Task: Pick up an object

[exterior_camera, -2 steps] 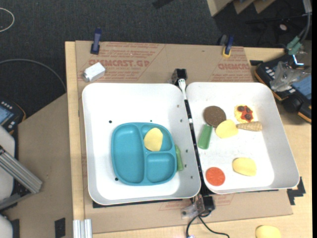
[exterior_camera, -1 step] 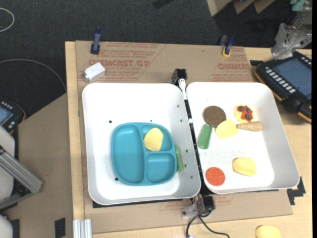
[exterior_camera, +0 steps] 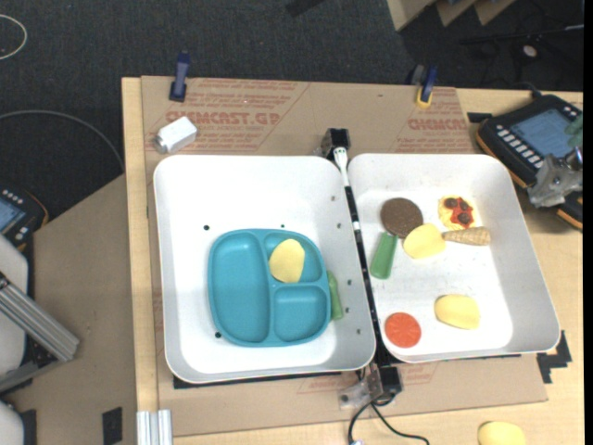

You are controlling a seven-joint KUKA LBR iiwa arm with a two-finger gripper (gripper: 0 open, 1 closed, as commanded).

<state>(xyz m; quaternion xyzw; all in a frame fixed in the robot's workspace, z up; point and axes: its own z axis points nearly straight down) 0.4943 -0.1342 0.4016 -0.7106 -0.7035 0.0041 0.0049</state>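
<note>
Candidate objects lie in the right bin: a green stick, a brown disc, a yellow lump, a tan cone, a red-and-yellow piece, a red disc and a second yellow lump. The left bin holds a teal divided tray, with a yellow piece resting in its upper right compartment.

Judged the most accessible: the second yellow lump, near the right bin's front edge and apart from its neighbours. It looks like a light, rigid toy food with a smooth, possibly slippery skin. Its long axis runs roughly left to right, so closing across the short width at mid-body should suit best.

The green stick points front to rear, tilted slightly, just beside the bin's left wall, which may obstruct a finger.

Tool state: cannot tell from this view.
</note>
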